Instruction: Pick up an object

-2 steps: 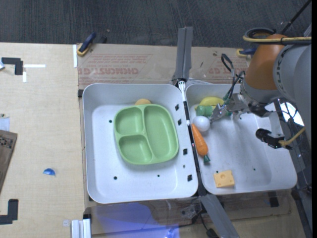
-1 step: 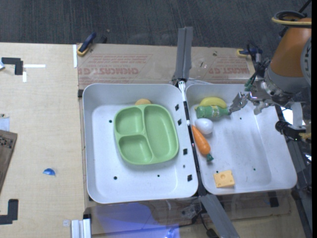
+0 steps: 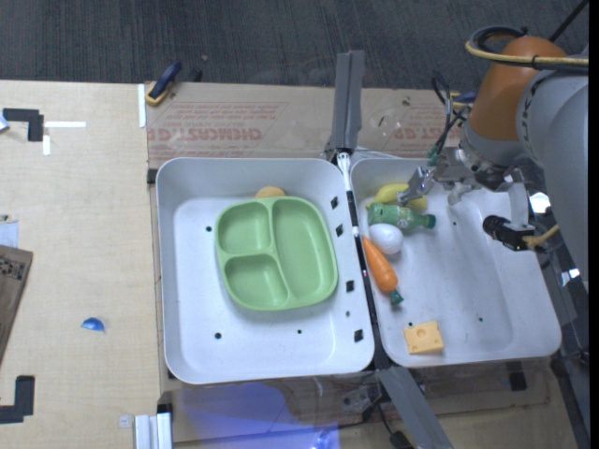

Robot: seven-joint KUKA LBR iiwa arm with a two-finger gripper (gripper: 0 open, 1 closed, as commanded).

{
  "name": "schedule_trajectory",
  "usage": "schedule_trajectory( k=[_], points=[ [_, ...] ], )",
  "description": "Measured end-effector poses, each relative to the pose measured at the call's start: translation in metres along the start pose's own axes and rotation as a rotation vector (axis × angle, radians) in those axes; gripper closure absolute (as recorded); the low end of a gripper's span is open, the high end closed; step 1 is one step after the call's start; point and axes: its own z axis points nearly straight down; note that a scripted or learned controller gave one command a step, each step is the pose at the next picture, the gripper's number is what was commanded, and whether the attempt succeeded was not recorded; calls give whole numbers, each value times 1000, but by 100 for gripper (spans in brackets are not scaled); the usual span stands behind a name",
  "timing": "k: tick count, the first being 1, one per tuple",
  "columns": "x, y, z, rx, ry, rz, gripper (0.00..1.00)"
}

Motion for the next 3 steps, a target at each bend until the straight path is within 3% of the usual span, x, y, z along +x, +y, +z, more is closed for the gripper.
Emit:
schedule_trajectory(
  k=[1,2,3],
  points=[
    [0,1,-12,0,-1,-4,100],
    [1,1,-12,0,-1,-4,0],
    [47,-31,10,9,5,-148,0]
  ],
)
